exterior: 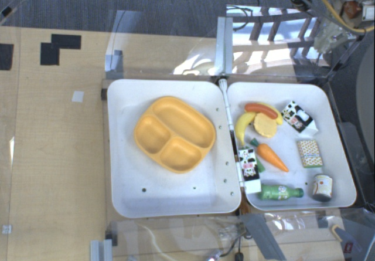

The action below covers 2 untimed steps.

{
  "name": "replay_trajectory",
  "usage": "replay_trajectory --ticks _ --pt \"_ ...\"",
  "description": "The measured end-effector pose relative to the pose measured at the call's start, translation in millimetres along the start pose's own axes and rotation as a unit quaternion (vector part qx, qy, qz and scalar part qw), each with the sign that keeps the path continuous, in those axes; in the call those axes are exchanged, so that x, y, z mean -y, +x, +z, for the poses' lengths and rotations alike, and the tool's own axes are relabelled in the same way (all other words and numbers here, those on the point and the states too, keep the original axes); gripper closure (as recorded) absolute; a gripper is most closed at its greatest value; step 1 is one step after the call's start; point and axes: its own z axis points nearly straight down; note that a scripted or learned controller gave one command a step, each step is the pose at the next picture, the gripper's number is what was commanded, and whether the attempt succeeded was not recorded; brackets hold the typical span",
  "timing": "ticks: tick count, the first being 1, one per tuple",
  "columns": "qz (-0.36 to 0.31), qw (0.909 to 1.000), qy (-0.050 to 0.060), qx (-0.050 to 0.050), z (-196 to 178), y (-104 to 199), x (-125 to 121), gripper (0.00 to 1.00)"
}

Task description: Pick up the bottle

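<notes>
A green bottle (pixel 281 192) lies on its side along the near edge of the right bin (pixel 337 136), beside a small can (pixel 321 186). Beyond, a carrot (pixel 272 157) and banana (pixel 244 125). How the jaws stand cannot be told.

**Lighting and image quality, overhead camera view**

Illumination is bright and even, apparently from above. The two white bins (pixel 176 201) approach overexposure, so their walls and floors show little relief. Shadows are soft and short: a faint one lies under the yellow divided plate (pixel 174 134), and the small items in the right bin cast almost none. Patches of glare and striped reflections fall on the clear panel (pixel 263 48) behind the bins. Focus is moderate; print on the small cartons is unreadable. The worktop (pixel 53 154) edges look slightly bowed.
</notes>
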Motion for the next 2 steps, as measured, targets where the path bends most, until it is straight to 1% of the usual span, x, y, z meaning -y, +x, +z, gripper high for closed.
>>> replay_trajectory --ticks 1,2 --pt "-0.001 1.0 -0.002 0.003 40.5 -33.0 -16.3 1.0" --pt "-0.001 1.0 -0.002 0.001 -6.8 0.0 73.6 1.0"
